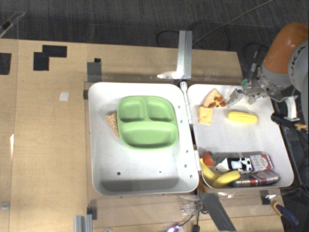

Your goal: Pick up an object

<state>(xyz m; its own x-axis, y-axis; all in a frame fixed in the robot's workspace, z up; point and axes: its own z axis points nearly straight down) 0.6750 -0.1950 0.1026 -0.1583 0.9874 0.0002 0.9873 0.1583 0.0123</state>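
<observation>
Grey-and-orange arm (289, 52) leans in from your upper right, gripper (247, 93) low above the yellow lemon (242, 117); its spread you cannot tell.

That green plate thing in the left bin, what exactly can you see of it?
The green plastic divided plate is a rounded rectangle with three compartments: two small ones at the far side, one wide one nearer the camera. It looks matte and lies flat in the left white bin, toward its far side. Its left edge overlaps a tan textured piece.
</observation>
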